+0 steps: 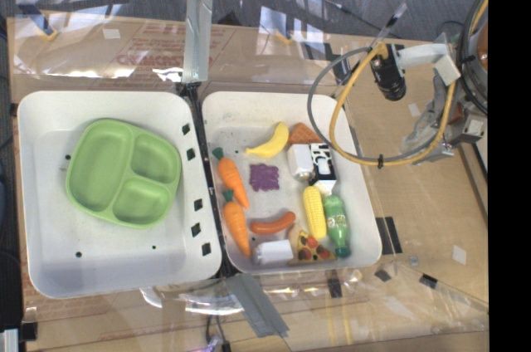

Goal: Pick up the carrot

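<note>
I'm at the approach step. The gripper [429,124] hangs well right of the banana [270,143], and I cannot tell whether it's open or closed. The carrot [232,180] lies just below-left of the banana, so next I need to reach across and descend.

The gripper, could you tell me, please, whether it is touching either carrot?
Apart. The camera view shows the gripper outside the right bin, past its right wall, while the upper carrot and lower carrot lie along its left side.
</note>
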Action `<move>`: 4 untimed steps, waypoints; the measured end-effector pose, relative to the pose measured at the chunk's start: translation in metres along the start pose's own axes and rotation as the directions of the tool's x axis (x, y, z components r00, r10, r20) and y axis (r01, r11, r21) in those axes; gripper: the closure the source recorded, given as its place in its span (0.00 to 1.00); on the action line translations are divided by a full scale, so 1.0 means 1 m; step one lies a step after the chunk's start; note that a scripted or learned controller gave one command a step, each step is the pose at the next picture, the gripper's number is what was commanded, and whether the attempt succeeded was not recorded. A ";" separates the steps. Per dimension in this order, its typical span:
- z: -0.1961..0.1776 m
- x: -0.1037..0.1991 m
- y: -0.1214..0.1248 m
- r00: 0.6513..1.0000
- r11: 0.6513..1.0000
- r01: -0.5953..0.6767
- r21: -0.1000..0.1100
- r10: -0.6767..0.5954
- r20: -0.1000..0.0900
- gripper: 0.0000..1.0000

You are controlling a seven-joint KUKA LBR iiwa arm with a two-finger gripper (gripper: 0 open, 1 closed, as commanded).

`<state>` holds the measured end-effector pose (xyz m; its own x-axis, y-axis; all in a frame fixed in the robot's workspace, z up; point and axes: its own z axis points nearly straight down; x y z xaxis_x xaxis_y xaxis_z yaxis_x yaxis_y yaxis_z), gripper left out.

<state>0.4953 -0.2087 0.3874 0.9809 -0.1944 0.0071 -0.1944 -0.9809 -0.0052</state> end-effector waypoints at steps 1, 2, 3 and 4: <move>0.035 -0.012 0.003 1.000 1.000 0.000 0.001 0.000 0.004 1.00; 0.058 -0.009 0.003 1.000 1.000 -0.001 0.002 0.001 0.004 1.00; 0.047 -0.007 -0.002 1.000 1.000 0.005 0.011 -0.005 -0.003 1.00; 0.046 -0.008 0.002 1.000 1.000 0.000 0.004 0.000 0.000 1.00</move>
<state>0.4879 -0.2087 0.3417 0.9809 -0.1944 0.0075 -0.1943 -0.9809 -0.0087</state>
